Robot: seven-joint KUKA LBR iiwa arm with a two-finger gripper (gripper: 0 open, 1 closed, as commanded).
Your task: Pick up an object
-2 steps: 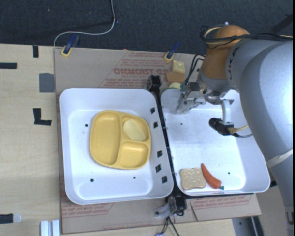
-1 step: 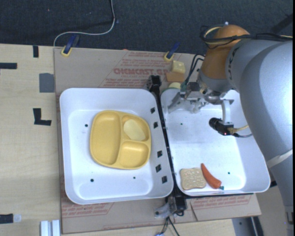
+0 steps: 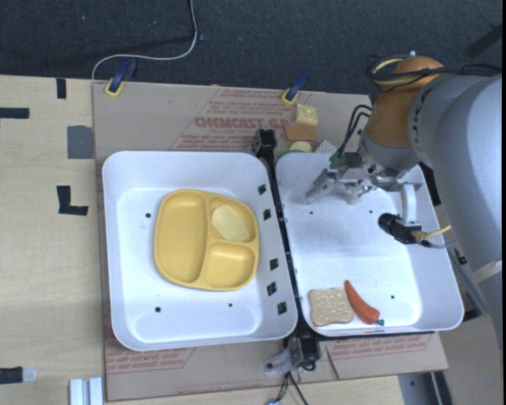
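Note:
A slice of toast (image 3: 331,306) and an orange carrot-like piece (image 3: 363,302) lie side by side at the front of the right bin (image 3: 422,310). My gripper (image 3: 337,191) hangs over the back of that same bin, well behind both pieces. Its fingers are spread open and nothing sits between them. Over the bin's right side is the grey arm with its orange band (image 3: 396,112).
A yellow divided plate (image 3: 204,239) lies in the left bin (image 3: 126,226). Behind the bins, on the cardboard, sit a yellow block (image 3: 306,114), a brown block (image 3: 301,131) and a pale round piece (image 3: 299,148). A black cable end (image 3: 398,226) hangs over the right bin.

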